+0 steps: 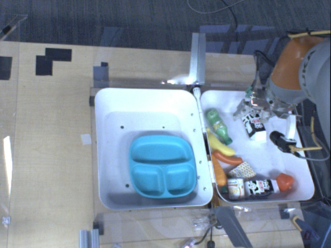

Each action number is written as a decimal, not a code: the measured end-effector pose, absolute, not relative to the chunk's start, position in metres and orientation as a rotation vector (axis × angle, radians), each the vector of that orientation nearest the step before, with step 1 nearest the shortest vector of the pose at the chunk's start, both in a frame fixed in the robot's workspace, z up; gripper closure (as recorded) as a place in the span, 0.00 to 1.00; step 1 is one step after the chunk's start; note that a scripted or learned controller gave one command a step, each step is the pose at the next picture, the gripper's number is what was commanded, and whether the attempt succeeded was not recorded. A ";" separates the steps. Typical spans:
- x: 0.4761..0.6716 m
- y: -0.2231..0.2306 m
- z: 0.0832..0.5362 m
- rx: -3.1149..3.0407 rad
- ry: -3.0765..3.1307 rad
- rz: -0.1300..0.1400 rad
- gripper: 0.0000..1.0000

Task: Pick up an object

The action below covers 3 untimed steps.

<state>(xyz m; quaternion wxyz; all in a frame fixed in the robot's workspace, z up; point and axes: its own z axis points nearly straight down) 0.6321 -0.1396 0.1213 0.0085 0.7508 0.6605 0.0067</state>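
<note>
My gripper point(253, 109) hangs over the back of the right bin point(305, 190), below the arm's orange band. Just beneath it sits a small black-and-white carton point(254, 126), touching or nearly touching the gripper; I cannot tell whether it is held. Along the bin's left wall lie a green bottle point(217, 126), a yellow banana point(221, 148), a red-orange sausage-shaped piece point(231, 159) and an orange carrot point(219, 175). At the front lie a patterned wedge point(244, 169), a small jar point(235, 188) and a black-and-white bottle point(258, 187) with an orange cap point(285, 181).
The left bin point(111, 138) holds a blue compartment plate point(163, 164) toward its front. A metal divider post point(198, 61) stands behind the seam between the bins. Bare white floor shows in the right bin's middle right point(279, 161).
</note>
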 end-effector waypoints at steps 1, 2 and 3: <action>0.653 -0.148 0.108 2.342 2.039 0.029 0.00; 0.665 -0.136 0.173 2.283 2.148 0.008 0.00; 0.653 -0.174 0.088 2.258 2.175 0.007 0.00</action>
